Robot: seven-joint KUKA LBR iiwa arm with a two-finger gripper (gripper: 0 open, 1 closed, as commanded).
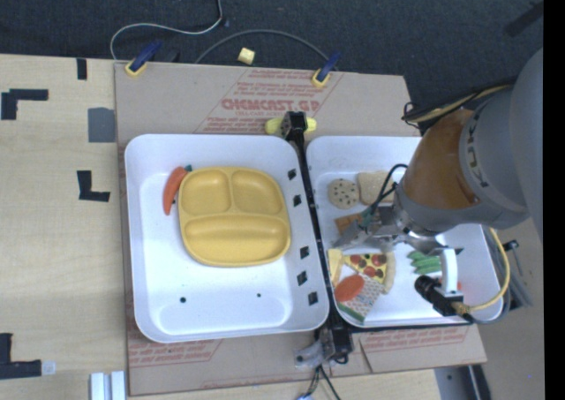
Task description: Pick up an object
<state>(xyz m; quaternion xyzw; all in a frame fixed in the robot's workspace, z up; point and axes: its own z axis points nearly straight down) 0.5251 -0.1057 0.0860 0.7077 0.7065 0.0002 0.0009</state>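
Gripper point(364, 230) low in right bin point(399, 299), among toy food

Arm point(459, 173) reaches in from the right, its orange band above the wrist, and the gripper sits over the left half of the right bin. Whether it is open or closed cannot be told from this angle, and nothing can be seen held in it. Just below the gripper lies a pizza slice point(369, 267), with a red piece point(350, 288) on its lower corner. Just above it are a round speckled cookie point(342, 192) and, beside that, a pale tan piece point(372, 184). A green item point(426, 260) lies to the right of the pizza slice, partly under the arm.

The left bin point(141, 248) holds a yellow divided plate point(235, 215) near its middle, and an orange carrot point(173, 188) lies just beside the plate's left edge. Both bins rest on a cardboard sheet point(265, 102), side by side with their inner walls touching
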